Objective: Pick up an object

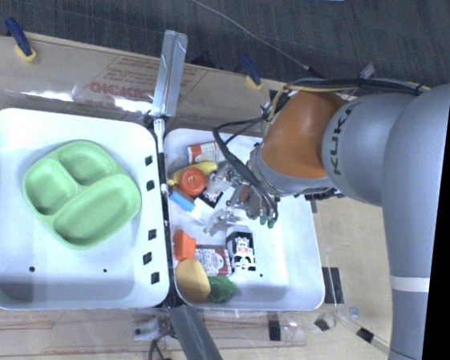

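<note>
The right white bin (300, 260) holds several small items. A red-orange round piece (193, 181) and a yellow banana shape (204, 167) lie at its upper left, with a blue piece (182, 201) just below. Lower down lie an orange block (184, 245), a red-and-white packet (211, 259), a black-and-white carton (240, 251), a yellow potato-like lump (192, 279) and a green leaf (221, 288). My gripper (234, 204) hangs low over the bin's middle, between the red piece and the carton. Nothing is visibly held.
The left white bin (5, 271) carries a green three-section plate (81, 192). A metal divider with black clips (157, 208) runs between the bins. Cables (239, 128) loop from the wrist over the right bin's top edge.
</note>
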`<control>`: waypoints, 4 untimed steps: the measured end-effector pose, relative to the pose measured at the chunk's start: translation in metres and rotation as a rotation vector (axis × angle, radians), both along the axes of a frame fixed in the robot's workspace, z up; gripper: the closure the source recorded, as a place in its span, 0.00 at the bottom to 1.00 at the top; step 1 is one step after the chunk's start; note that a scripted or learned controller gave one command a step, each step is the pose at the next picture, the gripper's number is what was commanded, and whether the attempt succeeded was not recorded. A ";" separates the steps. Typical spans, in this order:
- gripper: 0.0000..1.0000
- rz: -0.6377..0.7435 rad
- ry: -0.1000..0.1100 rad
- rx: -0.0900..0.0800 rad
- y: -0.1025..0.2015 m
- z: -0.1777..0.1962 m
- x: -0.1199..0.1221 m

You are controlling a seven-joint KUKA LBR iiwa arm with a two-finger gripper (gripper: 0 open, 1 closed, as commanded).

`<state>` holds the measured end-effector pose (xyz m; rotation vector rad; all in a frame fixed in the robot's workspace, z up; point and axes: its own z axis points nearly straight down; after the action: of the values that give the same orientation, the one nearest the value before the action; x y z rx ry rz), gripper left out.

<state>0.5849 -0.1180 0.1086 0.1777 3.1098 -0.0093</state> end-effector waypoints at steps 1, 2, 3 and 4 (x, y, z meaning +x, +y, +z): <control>0.00 -0.065 -0.029 0.001 0.002 0.002 -0.045; 0.00 -0.192 -0.004 0.005 0.014 0.000 0.003; 0.00 -0.308 -0.024 0.014 0.005 0.001 -0.030; 0.00 -0.391 -0.004 0.015 0.023 -0.001 0.031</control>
<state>0.6164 -0.0946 0.1078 0.7777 3.0144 0.0070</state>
